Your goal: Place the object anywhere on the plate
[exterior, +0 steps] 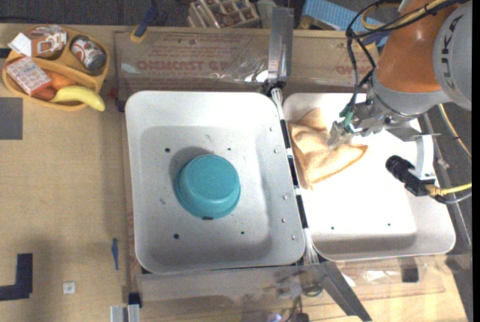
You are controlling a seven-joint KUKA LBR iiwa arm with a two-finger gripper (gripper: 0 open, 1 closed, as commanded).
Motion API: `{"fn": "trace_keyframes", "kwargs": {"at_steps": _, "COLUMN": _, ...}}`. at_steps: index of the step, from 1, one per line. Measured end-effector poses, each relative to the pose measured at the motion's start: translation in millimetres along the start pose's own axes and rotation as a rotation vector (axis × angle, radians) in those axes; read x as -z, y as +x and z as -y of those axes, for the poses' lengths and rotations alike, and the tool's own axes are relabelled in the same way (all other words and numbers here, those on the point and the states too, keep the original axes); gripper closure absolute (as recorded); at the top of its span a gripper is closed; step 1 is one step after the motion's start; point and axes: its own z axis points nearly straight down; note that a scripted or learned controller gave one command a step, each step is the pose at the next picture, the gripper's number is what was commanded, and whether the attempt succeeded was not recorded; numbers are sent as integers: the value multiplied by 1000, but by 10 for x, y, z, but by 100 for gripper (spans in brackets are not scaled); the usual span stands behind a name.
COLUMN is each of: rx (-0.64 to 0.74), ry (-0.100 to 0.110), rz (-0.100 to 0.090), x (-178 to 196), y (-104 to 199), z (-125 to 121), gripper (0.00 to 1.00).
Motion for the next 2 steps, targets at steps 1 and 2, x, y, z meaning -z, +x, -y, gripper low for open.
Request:
{"fn": "trace_keyframes", "kwargs": {"at_steps": 1, "rx": 1, "ry": 0, "rz": 1, "x": 399, "y": -5, "z": -8, "gripper": 100}}
{"fn": "trace_keyframes", "kwargs": {"at_steps": 2, "rx": 401, "ry": 1, "rz": -1, "x": 339, "y": 472, "z": -210, "gripper": 100}}
